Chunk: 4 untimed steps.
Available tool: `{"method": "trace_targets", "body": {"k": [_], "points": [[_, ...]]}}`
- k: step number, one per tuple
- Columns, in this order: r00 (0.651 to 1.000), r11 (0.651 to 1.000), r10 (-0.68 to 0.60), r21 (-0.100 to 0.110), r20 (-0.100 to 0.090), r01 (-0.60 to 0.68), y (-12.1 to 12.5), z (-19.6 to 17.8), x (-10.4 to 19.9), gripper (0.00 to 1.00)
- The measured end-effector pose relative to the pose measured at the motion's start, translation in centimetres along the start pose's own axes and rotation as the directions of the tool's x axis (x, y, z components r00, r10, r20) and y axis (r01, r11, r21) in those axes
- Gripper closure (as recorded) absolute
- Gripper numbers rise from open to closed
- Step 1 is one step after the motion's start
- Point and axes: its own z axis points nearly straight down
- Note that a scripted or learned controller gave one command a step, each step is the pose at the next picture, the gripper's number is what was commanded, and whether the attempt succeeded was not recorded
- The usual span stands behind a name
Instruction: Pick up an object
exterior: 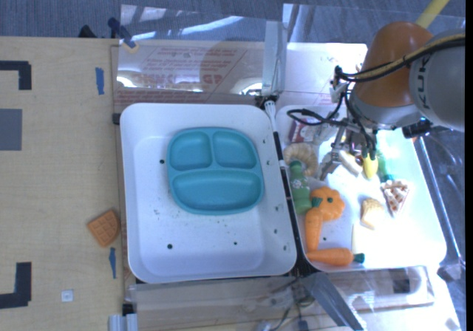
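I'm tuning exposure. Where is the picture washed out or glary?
Camera view: the right bin is blown out to near-white, so its floor shows little detail; glare streaks the clear plastic sheet behind the left bin, which is evenly lit; the gripper looks soft amid the bright patch.

A single fixed camera looks down at a slant on two white bins [140, 248] side by side (arm [414, 78] enters from right).

Teal plate [214, 169]; white bins [148, 233]; orange seahorse toy [322, 213]; orange carrot [330, 256].
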Motion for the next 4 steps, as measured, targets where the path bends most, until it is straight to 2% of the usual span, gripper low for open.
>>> {"method": "trace_targets", "body": {"k": [1, 2, 3, 4], "points": [[0.995, 0.995, 0.096, -0.008, 0.01, -0.096, -1.1, 0.0, 6.7, 0.0], [0.994, 0.994, 0.106, -0.005, 0.002, -0.106, 0.9, 0.0, 0.7, 0.0], [0.988, 0.988, 0.155, -0.008, 0.009, -0.155, -0.7, 0.0, 6.8, 0.0], [0.991, 0.991, 0.133, 0.005, -0.029, -0.133, 1.4, -0.1, -0.5, 0.0]]}}
